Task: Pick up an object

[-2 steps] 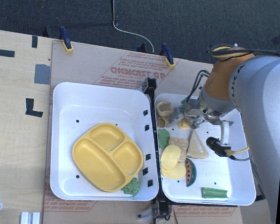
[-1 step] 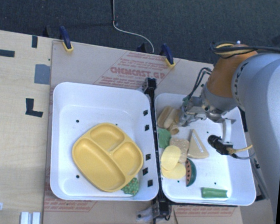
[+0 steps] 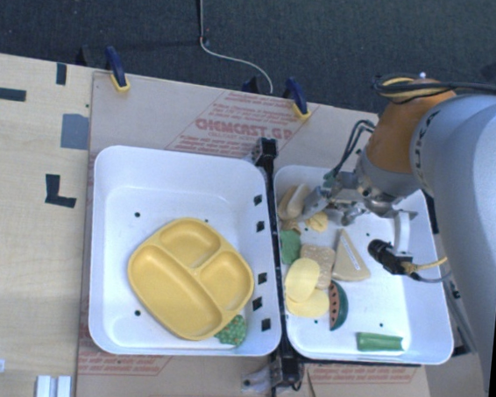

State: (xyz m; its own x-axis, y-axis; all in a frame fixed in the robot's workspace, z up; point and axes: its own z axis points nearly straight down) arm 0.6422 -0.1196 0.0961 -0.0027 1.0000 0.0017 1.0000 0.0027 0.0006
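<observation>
2 white bins sit side by side on the tabletop. The left bin holds a yellow divided tray and a green piece. The right bin holds a cluster of toy food. The gripper hangs over that cluster's far end, near a small yellow piece; its state cannot be told. A clean pick likely needs a straight descent centred on 1 item, clear of neighbours.
</observation>
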